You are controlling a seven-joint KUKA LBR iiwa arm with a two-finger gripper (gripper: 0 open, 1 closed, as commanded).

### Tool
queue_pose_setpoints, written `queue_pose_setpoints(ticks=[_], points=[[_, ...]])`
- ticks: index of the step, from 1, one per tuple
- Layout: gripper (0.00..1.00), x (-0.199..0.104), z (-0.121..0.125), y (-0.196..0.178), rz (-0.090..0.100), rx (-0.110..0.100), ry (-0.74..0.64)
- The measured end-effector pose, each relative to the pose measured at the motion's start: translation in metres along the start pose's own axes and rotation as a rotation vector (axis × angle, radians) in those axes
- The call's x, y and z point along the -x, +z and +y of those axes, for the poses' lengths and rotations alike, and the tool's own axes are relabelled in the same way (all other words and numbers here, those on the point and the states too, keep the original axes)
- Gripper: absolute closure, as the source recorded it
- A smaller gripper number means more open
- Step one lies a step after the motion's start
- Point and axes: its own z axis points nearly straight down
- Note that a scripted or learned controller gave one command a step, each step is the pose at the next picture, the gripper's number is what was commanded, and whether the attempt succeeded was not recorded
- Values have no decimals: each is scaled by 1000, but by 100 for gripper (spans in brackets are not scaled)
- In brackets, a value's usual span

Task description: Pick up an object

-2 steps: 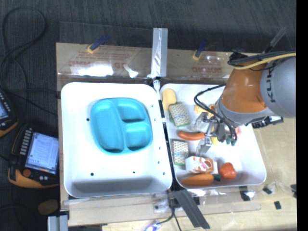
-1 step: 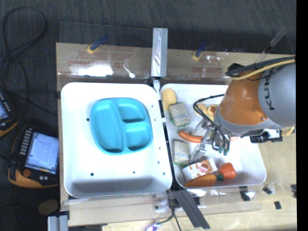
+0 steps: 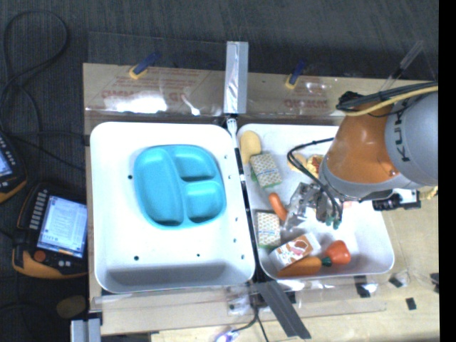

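The worktop point(image 3: 427, 262) carries two shallow white bins side by side. The left bin point(image 3: 114, 212) holds one blue compartment tray point(image 3: 179, 184), lying flat near the bin's centre, with one long section and two smaller ones.

The right bin point(image 3: 377, 248) holds the loose objects:
- A pale yellow rounded item point(image 3: 250, 145) lies at the far left corner, against the wall shared with the left bin.
- A patterned square packet point(image 3: 266, 169) sits just in front of it.
- A small orange carrot-shaped piece point(image 3: 278, 206) lies near the bin's middle.
- A second patterned packet point(image 3: 267, 229) rests against the shared wall, just beside that piece.
- A small white carton with red print point(image 3: 293, 249) lies toward the near wall.
- A larger orange carrot point(image 3: 303, 266) lies along the near wall, touching the carton.
- A red-orange pepper-shaped item point(image 3: 338, 252) sits at the carrot's right end.

The arm point(image 3: 370, 148) reaches in from the right, its orange band above the wrist positioned over the right bin. The jaws point(image 3: 313, 209) hang over the middle of that bin, above the carton and just right of the small carrot-shaped piece. Whether they are parted or closed cannot be determined from this angle, and no object is visible between them.

A handheld pendant with a lit screen point(image 3: 57, 230) lies left of the bins.
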Motion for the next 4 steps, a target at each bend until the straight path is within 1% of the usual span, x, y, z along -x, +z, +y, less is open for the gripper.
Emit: queue_pose_setpoints(ticks=[1,2,3,4], points=[[100,19,45,-81,26,-8,336],[100,63,114,-125,24,-9,431],[100,33,153,-86,25,-17,827],[100,-9,101,-128,25,-15,741]])
